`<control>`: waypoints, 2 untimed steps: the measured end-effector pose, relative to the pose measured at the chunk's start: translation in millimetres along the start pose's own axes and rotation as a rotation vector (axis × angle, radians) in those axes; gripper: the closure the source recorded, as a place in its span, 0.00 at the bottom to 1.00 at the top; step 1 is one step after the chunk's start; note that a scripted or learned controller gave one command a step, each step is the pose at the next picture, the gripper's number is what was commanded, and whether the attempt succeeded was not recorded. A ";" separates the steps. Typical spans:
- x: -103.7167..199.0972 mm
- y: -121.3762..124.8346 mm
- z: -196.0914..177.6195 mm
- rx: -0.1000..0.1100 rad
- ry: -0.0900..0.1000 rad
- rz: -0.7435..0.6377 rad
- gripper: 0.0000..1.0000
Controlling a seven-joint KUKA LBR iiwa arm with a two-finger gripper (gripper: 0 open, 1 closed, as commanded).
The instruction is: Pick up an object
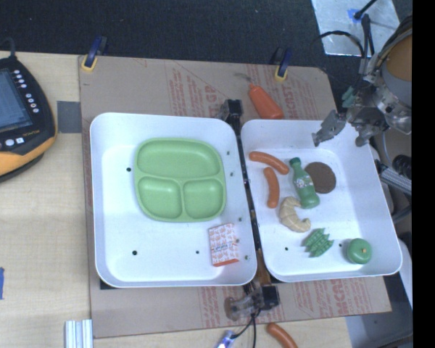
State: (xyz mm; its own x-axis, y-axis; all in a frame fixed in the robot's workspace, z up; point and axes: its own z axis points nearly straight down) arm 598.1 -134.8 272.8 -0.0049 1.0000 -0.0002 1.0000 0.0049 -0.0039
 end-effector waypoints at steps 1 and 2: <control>40.3 33.6 113.9 0.003 -0.001 -0.001 0.00; 37.1 17.3 171.2 0.001 -0.002 -0.001 0.00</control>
State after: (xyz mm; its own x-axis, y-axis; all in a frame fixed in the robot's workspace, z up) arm 614.5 -97.6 101.6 -0.0056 1.0000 -0.0018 1.0000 0.0056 -0.0048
